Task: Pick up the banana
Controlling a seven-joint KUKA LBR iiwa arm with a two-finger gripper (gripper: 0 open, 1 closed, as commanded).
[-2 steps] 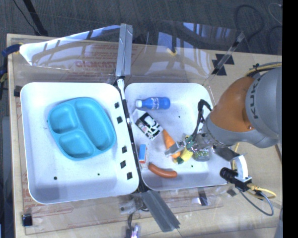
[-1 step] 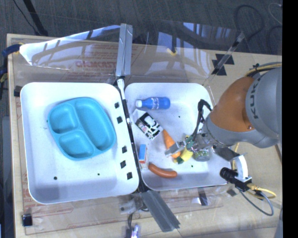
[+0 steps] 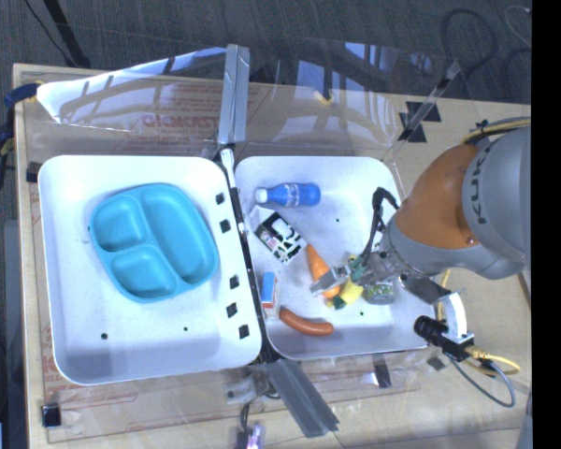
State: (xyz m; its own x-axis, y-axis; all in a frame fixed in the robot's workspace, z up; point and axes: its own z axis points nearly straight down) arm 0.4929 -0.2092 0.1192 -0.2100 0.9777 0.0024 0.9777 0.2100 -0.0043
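The banana [image 3: 349, 294] is mostly covered by the gripper [image 3: 341, 282], showing just a yellow patch. Small bits clustered beside it are too small to name. The arm [image 3: 467, 209] is cut off at the right edge.

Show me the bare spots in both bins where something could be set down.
Left bin: a bare strip along the front, below the blue tray. Right bin: bare floor right of the bottle. Crowded: the carrot, banana, sausage and pincer sit close together near the front.
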